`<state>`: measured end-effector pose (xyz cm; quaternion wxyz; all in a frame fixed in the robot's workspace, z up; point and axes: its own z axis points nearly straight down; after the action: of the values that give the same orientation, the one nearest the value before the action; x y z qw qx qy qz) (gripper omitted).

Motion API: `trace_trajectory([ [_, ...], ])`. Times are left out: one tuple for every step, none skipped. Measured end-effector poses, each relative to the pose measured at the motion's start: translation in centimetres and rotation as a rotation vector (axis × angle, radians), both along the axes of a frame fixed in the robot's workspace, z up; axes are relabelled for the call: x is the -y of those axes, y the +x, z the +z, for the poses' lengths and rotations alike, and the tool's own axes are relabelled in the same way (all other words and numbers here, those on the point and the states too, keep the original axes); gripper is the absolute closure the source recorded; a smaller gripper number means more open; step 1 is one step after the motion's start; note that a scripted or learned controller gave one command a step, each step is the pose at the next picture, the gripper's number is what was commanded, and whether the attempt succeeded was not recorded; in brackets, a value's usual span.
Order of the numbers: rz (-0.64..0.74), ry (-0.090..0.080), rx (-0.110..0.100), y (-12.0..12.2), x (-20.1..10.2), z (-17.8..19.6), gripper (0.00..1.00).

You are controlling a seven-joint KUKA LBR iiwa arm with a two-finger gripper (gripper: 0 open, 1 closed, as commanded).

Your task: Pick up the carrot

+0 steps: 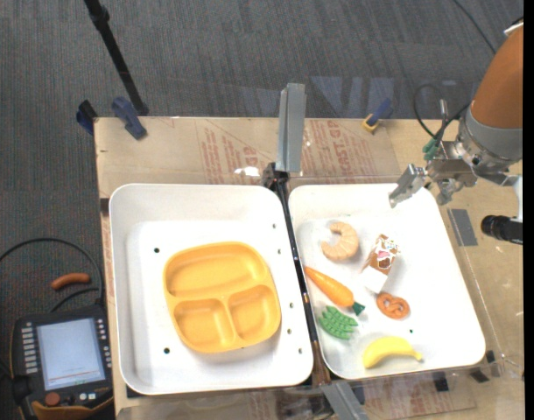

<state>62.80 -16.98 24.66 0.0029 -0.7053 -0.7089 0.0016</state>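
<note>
While the carrot [329, 287] lies lower left of our gripper [422, 183], whose spread we cannot tell, croissant [340, 241] sits between.

Grey arm [493, 134] with orange band, black cable looped beside its metal wrist.

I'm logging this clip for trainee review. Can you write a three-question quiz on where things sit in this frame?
1. True or false: the carrot lies in the same bin as the yellow tray.
2. Which item lies nearest the carrot's leafy end? A) banana B) green toy C) croissant
3. Fill in: the gripper is above the right bin's ____ edge, apart from the carrot.

Key
1. False: the carrot is in the right bin, the tray in the left bin.
2. B
3. far
</note>
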Motion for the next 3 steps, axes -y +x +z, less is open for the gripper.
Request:
trace_trajectory([
  [0.023,-0.001,0.003,-2.8,-4.8,-10.9,0.0],
  [0.373,-0.02,0.049,-9.8,-7.8,-14.4,0.0],
  [0.477,-0.022,0.051,-10.5,-7.7,-14.4,0.0],
])
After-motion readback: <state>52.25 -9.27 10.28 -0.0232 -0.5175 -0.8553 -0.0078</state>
